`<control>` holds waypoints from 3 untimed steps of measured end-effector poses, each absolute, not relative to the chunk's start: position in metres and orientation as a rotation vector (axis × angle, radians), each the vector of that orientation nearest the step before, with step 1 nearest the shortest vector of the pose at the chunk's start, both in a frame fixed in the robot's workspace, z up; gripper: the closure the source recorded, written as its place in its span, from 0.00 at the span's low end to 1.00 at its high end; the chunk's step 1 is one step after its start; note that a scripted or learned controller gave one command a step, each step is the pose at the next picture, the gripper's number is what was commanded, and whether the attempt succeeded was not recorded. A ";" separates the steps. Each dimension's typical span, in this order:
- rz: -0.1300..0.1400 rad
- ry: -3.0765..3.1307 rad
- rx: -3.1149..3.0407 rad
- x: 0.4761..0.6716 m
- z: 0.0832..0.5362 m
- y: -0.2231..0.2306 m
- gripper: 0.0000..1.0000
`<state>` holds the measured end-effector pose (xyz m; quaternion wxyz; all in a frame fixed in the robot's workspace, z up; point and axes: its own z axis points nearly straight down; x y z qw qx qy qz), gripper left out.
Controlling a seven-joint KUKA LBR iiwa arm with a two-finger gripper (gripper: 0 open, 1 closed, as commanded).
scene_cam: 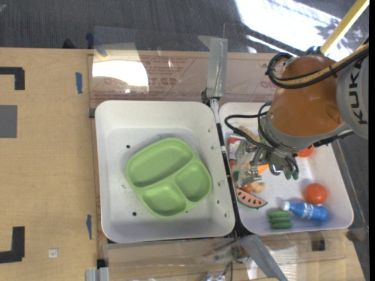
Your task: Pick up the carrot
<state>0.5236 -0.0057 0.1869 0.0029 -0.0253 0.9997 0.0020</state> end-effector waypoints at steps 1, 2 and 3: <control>0.003 3.138 -0.069 0.523 0.185 -0.010 0.00; -0.001 3.129 -0.282 0.483 0.138 -0.097 0.00; 0.002 3.136 -0.198 0.486 0.119 -0.134 0.00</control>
